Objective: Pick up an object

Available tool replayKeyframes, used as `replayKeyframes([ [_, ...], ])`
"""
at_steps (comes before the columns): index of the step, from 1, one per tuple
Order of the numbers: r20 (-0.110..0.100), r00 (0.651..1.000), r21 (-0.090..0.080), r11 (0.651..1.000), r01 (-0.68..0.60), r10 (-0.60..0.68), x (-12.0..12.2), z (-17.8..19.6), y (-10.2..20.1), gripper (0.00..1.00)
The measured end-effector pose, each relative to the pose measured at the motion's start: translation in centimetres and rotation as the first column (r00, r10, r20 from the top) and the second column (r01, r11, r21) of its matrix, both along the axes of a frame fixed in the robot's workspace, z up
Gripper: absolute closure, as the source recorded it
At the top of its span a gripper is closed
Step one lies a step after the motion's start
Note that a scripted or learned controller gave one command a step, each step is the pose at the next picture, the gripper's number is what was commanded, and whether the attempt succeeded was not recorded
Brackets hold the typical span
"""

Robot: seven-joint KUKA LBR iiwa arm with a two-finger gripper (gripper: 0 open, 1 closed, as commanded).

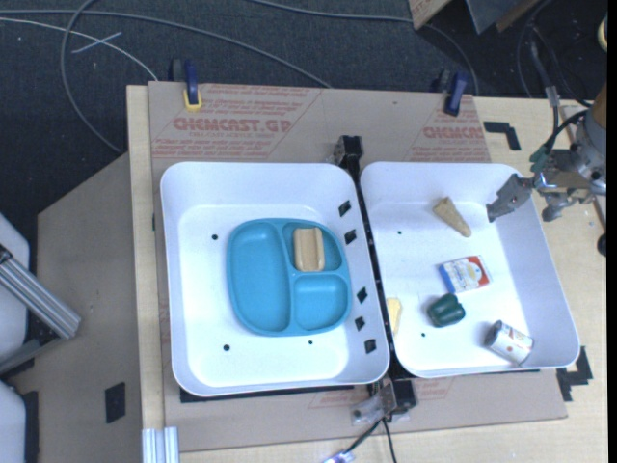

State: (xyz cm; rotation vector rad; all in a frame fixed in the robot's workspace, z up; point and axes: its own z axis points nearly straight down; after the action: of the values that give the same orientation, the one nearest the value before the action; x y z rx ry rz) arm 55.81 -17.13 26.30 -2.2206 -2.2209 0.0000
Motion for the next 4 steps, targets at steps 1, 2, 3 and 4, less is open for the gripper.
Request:
replayKeyframes([
  [1,-0.004,1.000,0.001,1.000,0.001,-0.001,0.5,-5.8,-0.6,0.00],
  [2,-0.006,1.000,0.002,1.000,0.000,0.000,1.1,-11.8,-0.8,0.00],
  [3,-0.005,1.000,0.002,1.000,0.000,0.000,1.1,-17.1,-0.7,0.00],
  [4,0.001,1.000,0.001,1.000,0.000,0.000,1.2,-15.7,-0.7,1.00],
])
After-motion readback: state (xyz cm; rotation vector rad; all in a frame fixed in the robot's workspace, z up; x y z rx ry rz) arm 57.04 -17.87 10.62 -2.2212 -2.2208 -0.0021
